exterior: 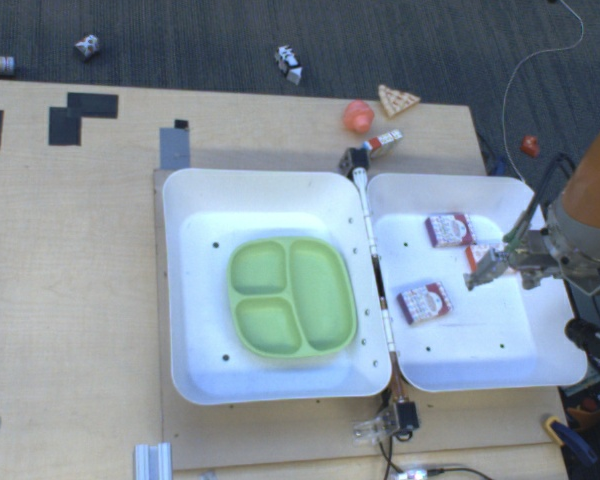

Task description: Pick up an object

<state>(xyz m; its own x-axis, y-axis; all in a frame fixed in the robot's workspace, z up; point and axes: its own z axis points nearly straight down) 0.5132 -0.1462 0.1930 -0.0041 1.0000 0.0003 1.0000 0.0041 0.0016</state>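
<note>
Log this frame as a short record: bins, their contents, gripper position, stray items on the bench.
left bin: holds a green divided plate
right bin: holds two maroon packets, upper packet and lower packet, lying apart; a small red-orange item sits by the gripper
gripper: over the right bin, between the two packets, nothing seen held
bench beyond bins: red ball, pizza-slice toy

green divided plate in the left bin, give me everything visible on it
The green plate is pale green, looks like matte plastic, a rounded rectangle with three compartments: two smaller ones on the camera's left, one long one on the right, split by raised ridges. It lies flat and right side up on the floor of the left bin, turned slightly askew. Nothing sits in it, and the claw is over the other bin.
</note>
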